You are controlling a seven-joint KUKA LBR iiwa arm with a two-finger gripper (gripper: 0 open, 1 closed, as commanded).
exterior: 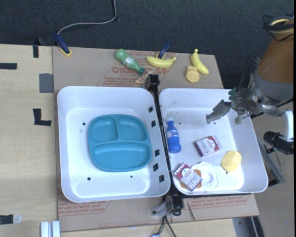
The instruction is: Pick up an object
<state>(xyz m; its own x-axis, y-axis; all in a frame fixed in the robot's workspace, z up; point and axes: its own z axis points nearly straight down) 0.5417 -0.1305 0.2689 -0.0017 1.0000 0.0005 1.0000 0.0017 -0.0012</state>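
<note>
Fingers (226, 110) hover open — red packet (207, 145) below.

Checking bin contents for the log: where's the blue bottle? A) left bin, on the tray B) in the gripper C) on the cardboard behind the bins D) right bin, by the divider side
D: the blue bottle lies in the right bin near its left wall, apart from the gripper, while the blue divided tray sits alone in the left bin.
</note>
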